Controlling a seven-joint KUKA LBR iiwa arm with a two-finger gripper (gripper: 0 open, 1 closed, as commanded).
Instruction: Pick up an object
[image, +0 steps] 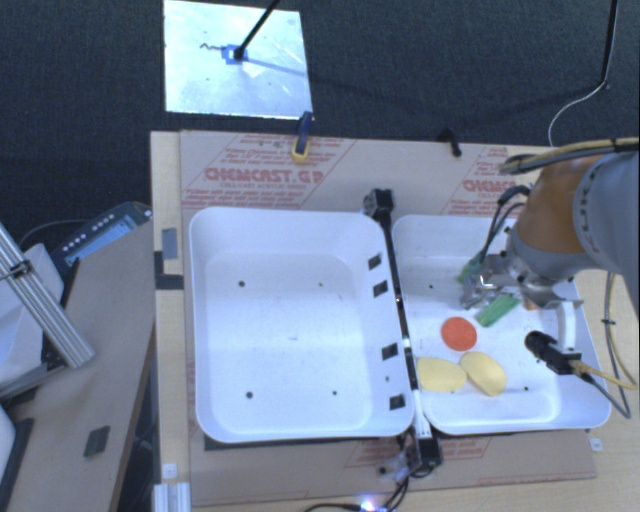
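Taking 12 o'clock as the top of the camera view, the right bin (430, 245) holds everything loose. The gripper (478, 292) hangs over the middle of it, with the grey arm and its orange band running off toward 3 o'clock. Whether the gripper is released or clenched on anything cannot be told from this angle.

A green piece (497, 311) lies just at the gripper's 4 o'clock, close against it and tilted. A green sliver (467, 270) shows at its 11 o'clock, and it is unclear whether the two belong together. An orange disc (459, 333) sits near the gripper at 7 o'clock, apart from the green piece.

Further toward 6 o'clock, a pale yellow lump (441, 375) and a deeper yellow lump (485, 373) lie side by side, touching or nearly so. The pale one is close to the bin's 9 o'clock wall. Both are near the 6 o'clock wall but not against it.

Bare white floor runs from the gripper toward 12 o'clock and 10 o'clock, up to the rim. The crowded part is the 6 o'clock half.

The left bin (300, 215) shows a broad white floor with a few small dark dots. A ridge with black clips (389, 290) separates the two bins. Both rest on a sheet of printed cardboard (260, 172).
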